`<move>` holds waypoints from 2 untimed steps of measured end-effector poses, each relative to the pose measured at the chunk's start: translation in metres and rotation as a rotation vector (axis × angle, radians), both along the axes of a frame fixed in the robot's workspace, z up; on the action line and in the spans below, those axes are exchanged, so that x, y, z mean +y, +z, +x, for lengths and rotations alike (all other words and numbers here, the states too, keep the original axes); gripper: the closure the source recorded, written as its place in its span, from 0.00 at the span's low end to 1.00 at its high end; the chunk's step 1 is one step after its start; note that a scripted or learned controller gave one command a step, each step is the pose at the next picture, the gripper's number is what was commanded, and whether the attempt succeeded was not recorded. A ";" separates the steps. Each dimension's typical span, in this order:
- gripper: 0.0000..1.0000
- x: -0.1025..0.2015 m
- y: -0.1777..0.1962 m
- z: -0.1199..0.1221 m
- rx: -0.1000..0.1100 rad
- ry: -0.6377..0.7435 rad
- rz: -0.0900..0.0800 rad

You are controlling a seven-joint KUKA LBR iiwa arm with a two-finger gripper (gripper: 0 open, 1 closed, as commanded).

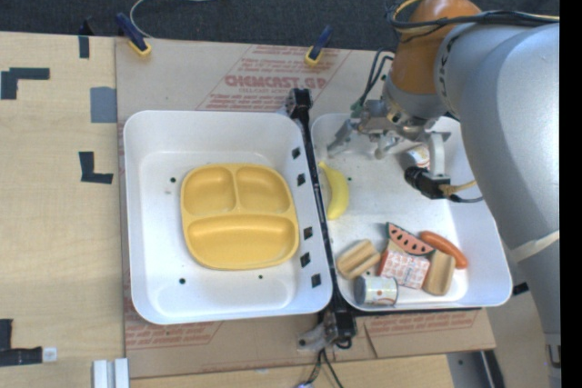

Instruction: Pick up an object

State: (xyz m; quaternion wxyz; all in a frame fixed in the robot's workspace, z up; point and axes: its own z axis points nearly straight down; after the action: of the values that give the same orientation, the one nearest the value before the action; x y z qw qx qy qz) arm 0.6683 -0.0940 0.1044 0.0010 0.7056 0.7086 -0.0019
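My grey arm (pixel 509 104) with its orange band fills the right side, reaching over the worktop (pixel 55 195) into the far part of the right bin (pixel 482 286). The left bin (pixel 145 195) beside it carries a yellow divided plate (pixel 239 215), lying flat near its middle. My gripper (pixel 364 136) hangs above the back of the right bin, and whether my fingers are spread or pressed together I cannot tell; I see nothing between them. Just below it a banana (pixel 335 193) lies against the bin's left wall. The other things are clustered at the near end: a watermelon slice (pixel 406 243), a sausage (pixel 443 248), a bread roll (pixel 357 257), a small printed carton (pixel 403 268), a wooden peg (pixel 438 273) and a small can (pixel 376 290).
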 end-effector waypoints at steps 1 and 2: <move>0.00 0.000 -0.019 0.000 -0.001 -0.002 0.002; 1.00 0.001 -0.009 0.001 -0.003 -0.001 0.001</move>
State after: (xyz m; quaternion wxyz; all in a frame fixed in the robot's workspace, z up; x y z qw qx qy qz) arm 0.6689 -0.0932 0.0956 0.0018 0.7059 0.7083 -0.0006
